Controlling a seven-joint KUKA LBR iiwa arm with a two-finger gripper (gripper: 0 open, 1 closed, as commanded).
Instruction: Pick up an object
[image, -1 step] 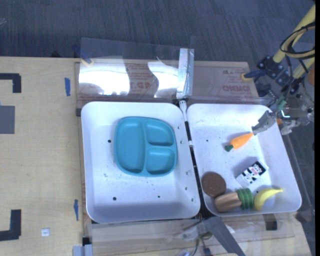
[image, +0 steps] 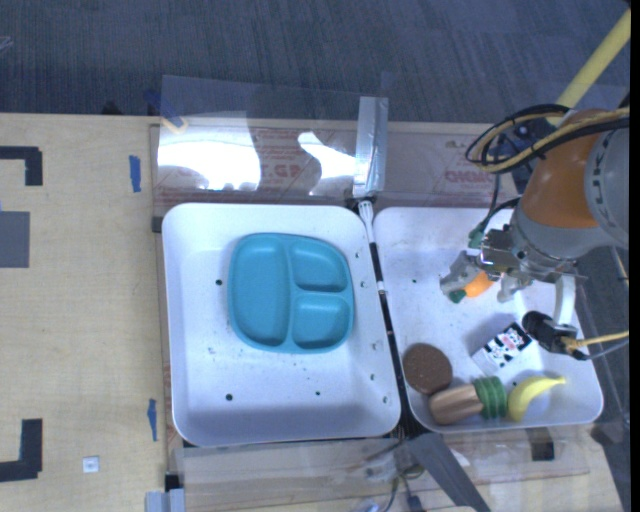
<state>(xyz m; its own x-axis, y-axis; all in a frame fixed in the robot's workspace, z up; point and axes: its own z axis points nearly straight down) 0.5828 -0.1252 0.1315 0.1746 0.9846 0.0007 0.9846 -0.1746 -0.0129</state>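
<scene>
On a wooden bench, two shallow white bins sit side by side. The left bin (image: 190, 390) holds a teal divided tray (image: 290, 292). The right bin (image: 420, 240) holds a brown disc (image: 427, 367), a tan cylinder (image: 455, 403), a green ridged piece (image: 489, 395), a banana (image: 533, 392) and a black-and-white packet (image: 503, 345). The arm's gripper (image: 482, 281) hangs above the right bin with a small orange and green object (image: 473, 286) between its fingers. The object looks light and rigid, probably plastic and slippery; its middle seems the safest hold.

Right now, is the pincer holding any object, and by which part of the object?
It cannot be told. The pincer is over the right bin, with a small orange-and-green object at its tips, but a grip on it is unclear.
</scene>
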